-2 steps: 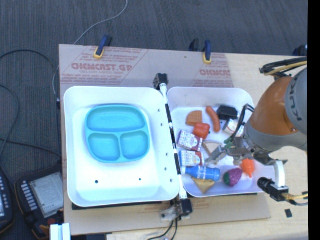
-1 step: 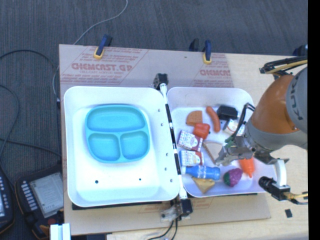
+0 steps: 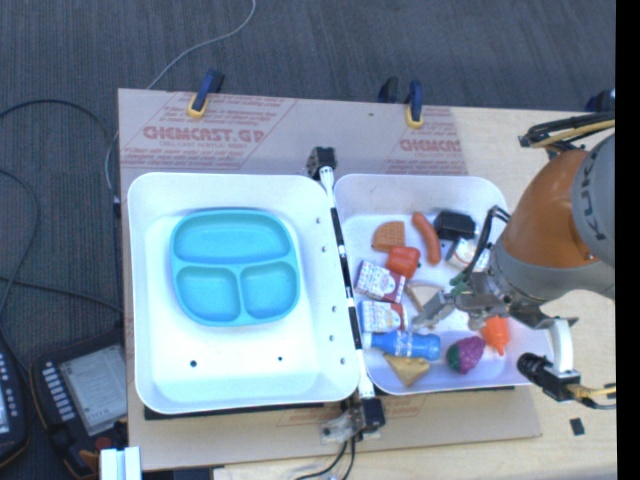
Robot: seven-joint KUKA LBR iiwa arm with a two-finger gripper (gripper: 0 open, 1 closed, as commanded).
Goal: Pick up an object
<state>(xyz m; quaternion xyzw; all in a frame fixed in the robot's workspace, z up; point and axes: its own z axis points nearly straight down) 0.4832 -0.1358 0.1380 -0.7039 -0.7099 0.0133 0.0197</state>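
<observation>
One gripper [image 3: 447, 309] is seen low in the right bin [image 3: 352, 193], its fingers spread apart with nothing between them. A carrot [image 3: 496, 334] lies just to its right, close by the wrist, and a purple fruit [image 3: 465, 354] just below it. A blue bottle [image 3: 405, 345], long axis left to right, lies down-left. The nearest pick is judged to be the carrot.
</observation>
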